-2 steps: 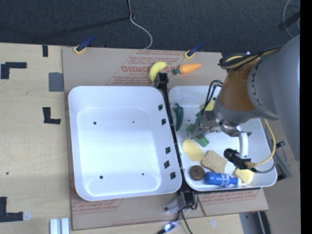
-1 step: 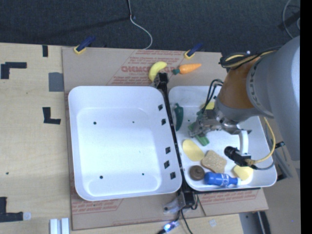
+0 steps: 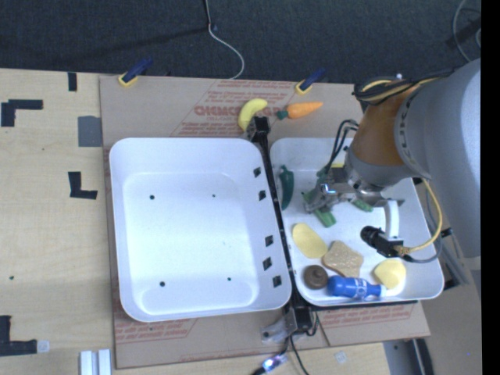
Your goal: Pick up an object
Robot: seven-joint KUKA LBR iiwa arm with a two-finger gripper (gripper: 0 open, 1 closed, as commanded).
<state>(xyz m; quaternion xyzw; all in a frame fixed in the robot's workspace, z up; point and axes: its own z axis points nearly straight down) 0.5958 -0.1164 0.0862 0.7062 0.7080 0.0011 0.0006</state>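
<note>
- Tool (image 3: 322,200) low inside right bin (image 3: 426,287), fingers' state impossible to tell; small green piece (image 3: 325,216) just below tool, touching or apart unclear.
- Near tool in right bin: one dark green pepper-like item (image 3: 286,184) at left wall, one pale yellow piece (image 3: 309,241), one tan cracker-like slab (image 3: 343,258), one brown round piece (image 3: 316,276), one blue bottle (image 3: 353,288) lying flat, one yellow lemon-like piece (image 3: 390,273).
- Left bin (image 3: 187,225) beside it.
- On tabletop (image 3: 47,233) behind bins: one banana (image 3: 251,112), one carrot (image 3: 301,110).
- Red print on cardboard sheet (image 3: 211,109), upside down, not readable.
</note>
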